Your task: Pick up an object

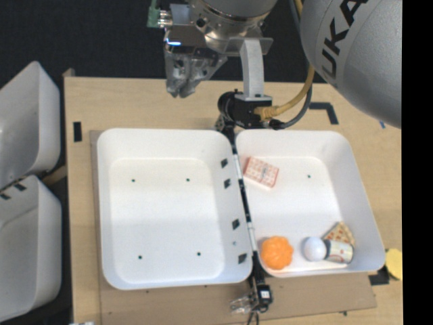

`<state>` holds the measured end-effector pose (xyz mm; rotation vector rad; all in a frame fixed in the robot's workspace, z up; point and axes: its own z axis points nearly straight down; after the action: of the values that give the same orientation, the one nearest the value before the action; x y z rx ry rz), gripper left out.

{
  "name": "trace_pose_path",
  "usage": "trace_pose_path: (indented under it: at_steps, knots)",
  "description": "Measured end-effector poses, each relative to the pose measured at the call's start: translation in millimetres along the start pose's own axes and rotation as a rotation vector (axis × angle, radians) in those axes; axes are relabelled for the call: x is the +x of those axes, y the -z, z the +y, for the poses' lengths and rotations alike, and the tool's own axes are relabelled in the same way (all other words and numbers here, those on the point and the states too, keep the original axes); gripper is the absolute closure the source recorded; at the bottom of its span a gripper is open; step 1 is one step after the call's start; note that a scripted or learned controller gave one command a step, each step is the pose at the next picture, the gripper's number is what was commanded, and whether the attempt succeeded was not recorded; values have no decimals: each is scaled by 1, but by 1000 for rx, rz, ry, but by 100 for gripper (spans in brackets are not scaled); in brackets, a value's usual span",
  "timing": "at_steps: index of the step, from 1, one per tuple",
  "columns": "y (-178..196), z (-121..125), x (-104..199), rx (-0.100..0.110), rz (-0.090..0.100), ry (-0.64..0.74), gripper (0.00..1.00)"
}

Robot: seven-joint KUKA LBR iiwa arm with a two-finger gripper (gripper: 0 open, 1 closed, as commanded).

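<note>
My gripper hangs high above the far edge of the left bin, well clear of everything below. In the right bin lies a small pink patterned packet near the divider. Along that bin's near edge sit an orange ball, a white ball and a small patterned cup lying on its side.
White moulded blocks stand off the bench's left side. A yellow thing pokes out at the bench's right edge. A small metal clip lies at the bench's front edge between the bins.
</note>
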<state>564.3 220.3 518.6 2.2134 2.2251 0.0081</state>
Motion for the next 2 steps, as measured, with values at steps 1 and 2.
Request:
trace_pose_path:
  at_steps: [1, 2]
  knots:
    - [-41, 14, 0, 6, -3, -5, 100]
    - [-120, -14, 0, 8, -3, -6, 100]
